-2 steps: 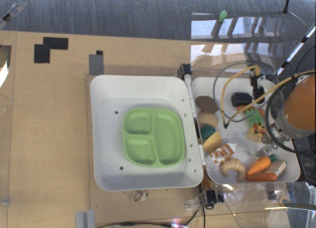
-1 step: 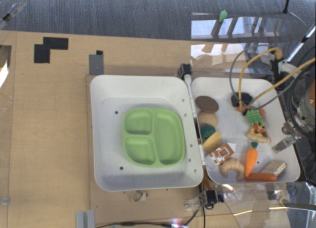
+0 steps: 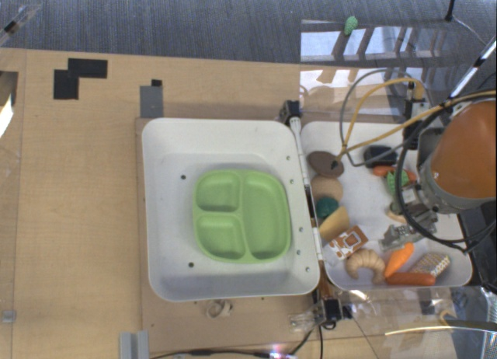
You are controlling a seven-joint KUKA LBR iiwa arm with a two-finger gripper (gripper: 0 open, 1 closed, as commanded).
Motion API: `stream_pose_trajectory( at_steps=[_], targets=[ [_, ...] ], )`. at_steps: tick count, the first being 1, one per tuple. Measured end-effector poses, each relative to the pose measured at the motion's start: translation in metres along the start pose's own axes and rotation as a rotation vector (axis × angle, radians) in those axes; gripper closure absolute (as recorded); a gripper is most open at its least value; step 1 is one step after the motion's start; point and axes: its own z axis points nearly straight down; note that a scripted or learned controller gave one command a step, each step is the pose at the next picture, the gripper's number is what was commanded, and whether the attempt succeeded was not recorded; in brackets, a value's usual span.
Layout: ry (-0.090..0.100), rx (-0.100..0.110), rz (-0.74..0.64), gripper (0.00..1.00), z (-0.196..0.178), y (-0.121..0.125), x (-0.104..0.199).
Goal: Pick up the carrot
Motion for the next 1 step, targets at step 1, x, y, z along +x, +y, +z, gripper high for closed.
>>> stream_pose_trajectory(
  at_steps=[1],
  targets=[
    [0.006, 0.007, -0.049, 1.0, -0.0557, -0.028, 0.0329]
  ],
)
